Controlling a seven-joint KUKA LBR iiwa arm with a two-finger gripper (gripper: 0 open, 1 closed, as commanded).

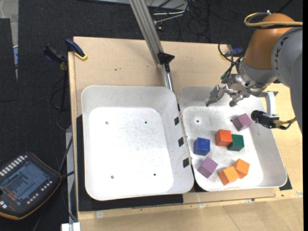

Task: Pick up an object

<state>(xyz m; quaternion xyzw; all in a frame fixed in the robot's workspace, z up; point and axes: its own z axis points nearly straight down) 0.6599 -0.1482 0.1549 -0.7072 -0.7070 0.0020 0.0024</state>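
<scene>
Coloured blocks are scattered in the right bin. The gripper is held above them, fingers spread, empty. The blue block, probably light and rigid, could be gripped across flat sides.

**Colour rundown of the bins and blocks**

Both bins are white with tiny dark speckles. The blocks: one blue, one dark green, two purple, and three orange. The bench is pale tan wood. The arm is grey with an orange band.
</scene>
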